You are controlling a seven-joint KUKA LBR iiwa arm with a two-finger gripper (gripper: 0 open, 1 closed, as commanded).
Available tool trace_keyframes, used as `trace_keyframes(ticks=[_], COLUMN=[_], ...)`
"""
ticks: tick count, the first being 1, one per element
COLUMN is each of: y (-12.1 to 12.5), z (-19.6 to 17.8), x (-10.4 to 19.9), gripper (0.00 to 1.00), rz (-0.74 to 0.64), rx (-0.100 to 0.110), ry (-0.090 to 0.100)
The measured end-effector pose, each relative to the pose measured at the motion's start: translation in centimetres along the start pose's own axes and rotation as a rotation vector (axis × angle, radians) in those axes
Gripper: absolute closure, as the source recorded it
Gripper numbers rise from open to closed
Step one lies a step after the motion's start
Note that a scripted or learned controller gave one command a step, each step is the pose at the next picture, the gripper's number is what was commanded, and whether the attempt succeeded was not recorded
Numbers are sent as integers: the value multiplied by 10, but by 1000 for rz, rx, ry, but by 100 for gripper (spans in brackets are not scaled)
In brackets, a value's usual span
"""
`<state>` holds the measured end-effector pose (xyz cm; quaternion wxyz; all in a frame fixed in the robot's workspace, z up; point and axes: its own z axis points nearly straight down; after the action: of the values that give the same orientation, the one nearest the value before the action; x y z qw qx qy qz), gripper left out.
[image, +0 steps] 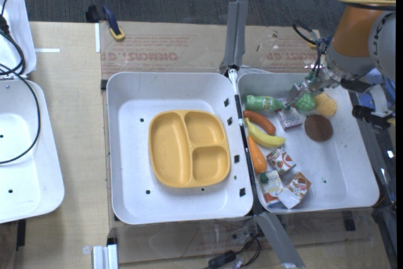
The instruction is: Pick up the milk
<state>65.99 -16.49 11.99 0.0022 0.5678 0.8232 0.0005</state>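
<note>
In the right bin (352,179), a small white and pink carton (290,118) lies near the back; it looks like the milk. My gripper (298,95) hangs just above and behind it, low over the bin, between a green bottle (263,102) and a green round item (306,103). Nothing can be seen held in the gripper. Two more small white and red cartons (281,160) (294,189) lie toward the bin's front, so which carton is the milk is not certain.
Around the carton lie a yellow corn cob (326,104), a brown ball (318,128), a sausage (261,121), a banana (264,136) and a carrot (256,155). The left bin (126,135) holds a yellow divided plate (189,148).
</note>
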Motion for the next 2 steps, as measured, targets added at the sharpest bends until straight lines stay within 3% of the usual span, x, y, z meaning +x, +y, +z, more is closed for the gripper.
trace_keyframes(ticks=[1, 2], y=[-73, -62], z=[-30, -42], x=[24, 81], gripper=[0, 0], rz=[-239, -19], rx=[2, 5], ry=[2, 3])
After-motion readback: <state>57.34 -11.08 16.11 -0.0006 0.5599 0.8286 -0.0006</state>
